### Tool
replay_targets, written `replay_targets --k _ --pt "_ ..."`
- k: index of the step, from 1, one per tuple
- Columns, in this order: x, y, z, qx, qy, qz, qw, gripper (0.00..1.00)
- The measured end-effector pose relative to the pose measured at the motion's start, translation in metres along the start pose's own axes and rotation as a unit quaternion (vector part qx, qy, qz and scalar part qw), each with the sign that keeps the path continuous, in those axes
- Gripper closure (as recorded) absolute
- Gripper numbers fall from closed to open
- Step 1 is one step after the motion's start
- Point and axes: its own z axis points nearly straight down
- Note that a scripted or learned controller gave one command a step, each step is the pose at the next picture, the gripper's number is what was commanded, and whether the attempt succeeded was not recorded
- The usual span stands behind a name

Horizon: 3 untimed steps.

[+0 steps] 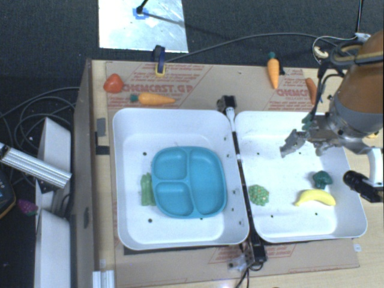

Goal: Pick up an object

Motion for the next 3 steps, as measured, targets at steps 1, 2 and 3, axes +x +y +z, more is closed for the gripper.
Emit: replay_targets --k 1,2,3 --pt "-0.062 -0.006 0.021 0.000 0.000 0.001 1.0000 0.00" --pt "-0.120 0.012 0.052 0.000 -0.001 0.001 1.0000 0.00" --pt "-0.121 0.023 0.183 0.001 0.000 0.001 1.0000 0.00"
